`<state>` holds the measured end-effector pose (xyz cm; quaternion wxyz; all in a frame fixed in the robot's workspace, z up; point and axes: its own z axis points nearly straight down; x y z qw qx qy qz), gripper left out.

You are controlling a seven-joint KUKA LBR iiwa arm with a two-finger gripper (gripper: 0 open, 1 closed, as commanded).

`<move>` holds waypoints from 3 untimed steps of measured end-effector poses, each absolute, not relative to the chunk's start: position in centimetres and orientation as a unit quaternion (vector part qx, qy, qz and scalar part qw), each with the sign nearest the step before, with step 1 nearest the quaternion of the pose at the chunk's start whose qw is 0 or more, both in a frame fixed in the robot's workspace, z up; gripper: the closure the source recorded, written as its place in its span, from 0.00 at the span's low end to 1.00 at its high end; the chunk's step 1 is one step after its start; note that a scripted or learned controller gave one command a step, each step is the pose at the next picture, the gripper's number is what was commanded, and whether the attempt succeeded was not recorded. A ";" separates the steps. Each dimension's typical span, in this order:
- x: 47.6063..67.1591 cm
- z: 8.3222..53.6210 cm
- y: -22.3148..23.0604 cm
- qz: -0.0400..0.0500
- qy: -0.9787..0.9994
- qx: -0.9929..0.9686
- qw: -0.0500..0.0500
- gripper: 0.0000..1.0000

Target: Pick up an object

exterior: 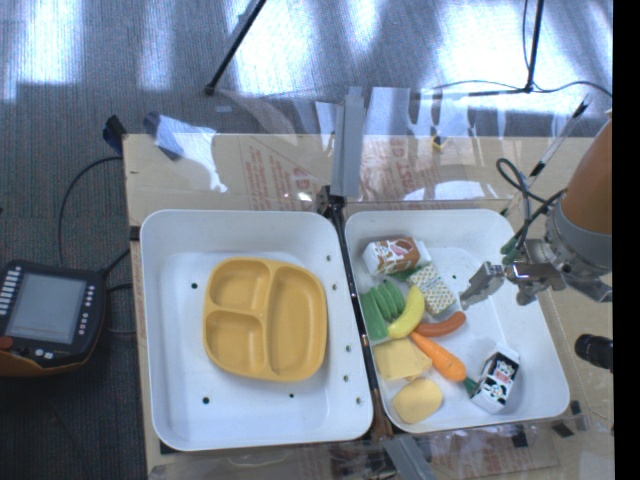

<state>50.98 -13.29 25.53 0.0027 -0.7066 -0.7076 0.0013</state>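
Note:
The right bin [520,230] holds a heap of toy food along its left side. There is a brown and white packet [393,255], a patterned cracker [432,288], a green vegetable [380,308], a banana [408,311], a red sausage [443,323], a carrot [440,356], a yellow cheese slice [400,359] and a pale yellow lump [417,400]. A small cow-print milk carton [495,380] lies apart at the front right. My gripper [483,284] hangs over the bin's middle, just right of the cracker and sausage, with nothing seen in it.
The left bin [170,268] carries a yellow divided plate [265,318]. A raised divider [345,258] separates the two bins. Bare white floor lies in the right bin's far right part. A teach pendant [45,313] sits off the bench to the left.

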 end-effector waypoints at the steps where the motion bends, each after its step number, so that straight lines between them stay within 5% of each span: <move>1: 53.4 14.7 -13.7 0.004 -0.679 -0.735 0.006 0.00; 2: 50.4 8.4 -14.1 0.002 -0.703 -0.711 0.004 0.00; 3: 50.4 9.2 -14.2 0.002 -0.701 -0.713 0.006 1.00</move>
